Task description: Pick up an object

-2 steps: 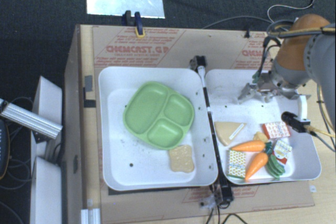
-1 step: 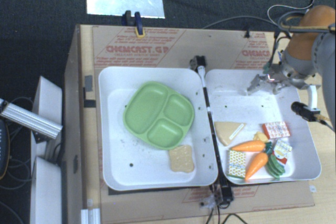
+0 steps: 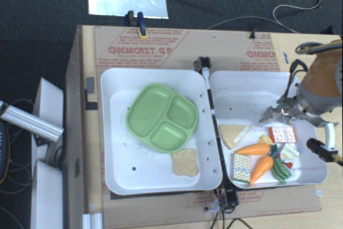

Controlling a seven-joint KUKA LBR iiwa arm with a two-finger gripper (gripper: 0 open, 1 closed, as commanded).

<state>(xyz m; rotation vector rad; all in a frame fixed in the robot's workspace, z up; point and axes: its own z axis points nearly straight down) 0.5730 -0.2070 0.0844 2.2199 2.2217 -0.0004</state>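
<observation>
The right bin [image 3: 246,88] holds a pale cheese wedge [image 3: 230,135], two orange carrots [image 3: 252,149] [image 3: 261,167], a red-and-white box [image 3: 282,133], a patterned packet [image 3: 242,167] and a green vegetable [image 3: 281,169]. They are clustered in its near half. My gripper [image 3: 273,113] hangs low over that bin's right middle, just above and left of the red-and-white box. Nothing shows in its grasp. The orange-banded wrist [image 3: 323,79] rises behind it at the right edge.
The left bin [image 3: 107,131] carries a green divided plate [image 3: 162,117] and a slice of toast [image 3: 185,162] near its front. A black divider [image 3: 213,120] runs between the bins. A cable [image 3: 292,8] crosses the floor behind the bench.
</observation>
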